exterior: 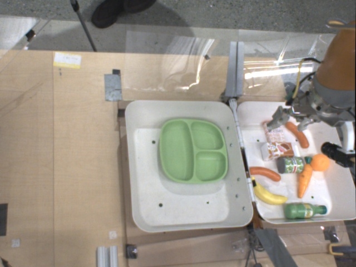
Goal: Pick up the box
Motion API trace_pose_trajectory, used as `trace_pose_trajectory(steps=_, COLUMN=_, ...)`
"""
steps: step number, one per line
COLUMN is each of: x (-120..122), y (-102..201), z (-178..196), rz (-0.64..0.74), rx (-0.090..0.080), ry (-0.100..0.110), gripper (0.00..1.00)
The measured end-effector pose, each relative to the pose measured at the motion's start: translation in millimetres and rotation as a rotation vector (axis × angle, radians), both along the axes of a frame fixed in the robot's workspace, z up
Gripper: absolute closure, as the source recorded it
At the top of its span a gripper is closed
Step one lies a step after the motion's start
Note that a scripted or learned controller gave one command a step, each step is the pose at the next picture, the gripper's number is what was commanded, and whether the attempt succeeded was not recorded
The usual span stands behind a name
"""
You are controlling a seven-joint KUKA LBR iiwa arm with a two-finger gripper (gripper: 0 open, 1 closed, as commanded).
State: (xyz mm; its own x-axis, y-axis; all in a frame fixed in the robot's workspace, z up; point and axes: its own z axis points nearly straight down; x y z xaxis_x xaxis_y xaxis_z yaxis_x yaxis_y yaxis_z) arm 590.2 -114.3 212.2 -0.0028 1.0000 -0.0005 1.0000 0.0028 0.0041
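Green bottle (303, 209) and yellow banana (269, 194) are lying nearest in the right bin (253, 128). Beyond them, the box (278, 149) is resting flat near the middle, towards nine o'clock. It is looking like light, stiff cardboard, so gripping across its short sides seems best. Its print is too small to read. The gripper (285, 115) is hovering at twelve o'clock from it; its state I cannot tell.

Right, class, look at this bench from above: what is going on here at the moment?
A grey robot arm reaches in from the right, its gripper hanging over the right bin. Just below it lies the small box, among toy sausages, a carrot, a banana and bottles. The box is not lifted yet. The left bin holds a green divided plate.
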Motion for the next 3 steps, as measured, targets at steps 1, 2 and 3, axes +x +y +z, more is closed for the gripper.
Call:
trace_pose_trajectory(steps=1, x=48, y=-14, z=-53, rz=-0.201, rx=0.0, ry=0.0, gripper=0.0)
trace_pose_trajectory(steps=2, x=74, y=-23, z=-121, rz=-0.147, rx=-0.001, ry=0.001, gripper=0.0)
trace_pose_trajectory(steps=3, x=77, y=-23, z=-107, rz=-0.141, rx=-0.003, ry=-0.008, gripper=1.0)
